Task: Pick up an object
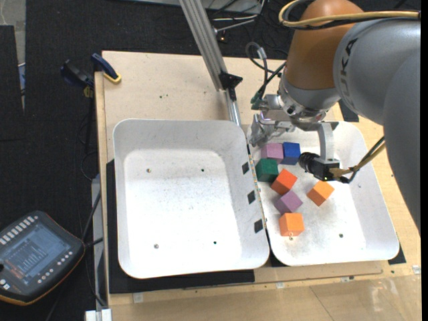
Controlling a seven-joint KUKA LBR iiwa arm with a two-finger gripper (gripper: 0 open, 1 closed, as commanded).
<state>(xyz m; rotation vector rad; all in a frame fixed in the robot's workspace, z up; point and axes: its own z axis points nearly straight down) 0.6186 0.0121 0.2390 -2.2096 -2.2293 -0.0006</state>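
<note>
— Blocks [287, 179]: we see them all lying in the right bin [374, 233], none lifted yet.
— We can't tell the gripper [262, 134]'s state; it hangs just above the pink block [272, 152].

Grey KUKA arm [381, 59] with an orange wrist band [321, 29]

The big link is smooth, rounded and matt grey, with part of a dark letter marking on its side near the band; the band itself is a glossy orange dome, catching a highlight on top; a thin tan cable [348, 15] loops over the dome and along the link; below the band sits a grey collar, then a cluster of silvery metal parts with a small green piece and dark wires curling off to one side; the gripper [262, 134] is pale metal; a black fitting [314, 164] with a tan lead trails from the wrist.
</note>
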